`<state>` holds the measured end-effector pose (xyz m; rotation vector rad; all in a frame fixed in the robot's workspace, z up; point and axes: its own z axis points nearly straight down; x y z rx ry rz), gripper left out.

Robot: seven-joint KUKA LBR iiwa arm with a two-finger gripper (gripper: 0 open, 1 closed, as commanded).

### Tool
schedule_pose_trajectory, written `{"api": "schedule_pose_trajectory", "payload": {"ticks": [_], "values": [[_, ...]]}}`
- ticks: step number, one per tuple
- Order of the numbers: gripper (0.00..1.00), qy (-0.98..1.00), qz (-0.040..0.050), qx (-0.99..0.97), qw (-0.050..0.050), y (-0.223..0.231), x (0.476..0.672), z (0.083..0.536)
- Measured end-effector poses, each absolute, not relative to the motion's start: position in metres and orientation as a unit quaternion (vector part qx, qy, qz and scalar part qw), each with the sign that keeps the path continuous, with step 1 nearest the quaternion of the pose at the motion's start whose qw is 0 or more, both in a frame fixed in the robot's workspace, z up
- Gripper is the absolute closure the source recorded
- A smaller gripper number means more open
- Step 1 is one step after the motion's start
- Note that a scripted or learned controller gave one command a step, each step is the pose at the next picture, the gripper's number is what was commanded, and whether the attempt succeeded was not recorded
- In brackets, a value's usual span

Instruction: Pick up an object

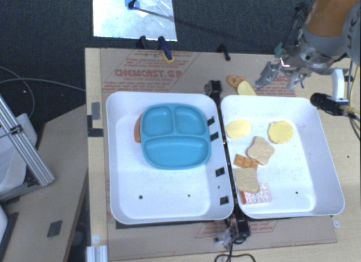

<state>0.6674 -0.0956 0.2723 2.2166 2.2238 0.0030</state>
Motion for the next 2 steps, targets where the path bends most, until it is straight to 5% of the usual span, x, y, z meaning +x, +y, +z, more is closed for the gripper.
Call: {"api": "schedule_pose_trajectory", "payload": {"ticks": [1, 2], "values": [[0.0, 0.711, 0.0071, 0.704, 0.007, -0.053, 0.667, 0.432], [0.0, 0.71, 0.0027, 0.705, 0.003, -0.027, 0.636, 0.49]]}}
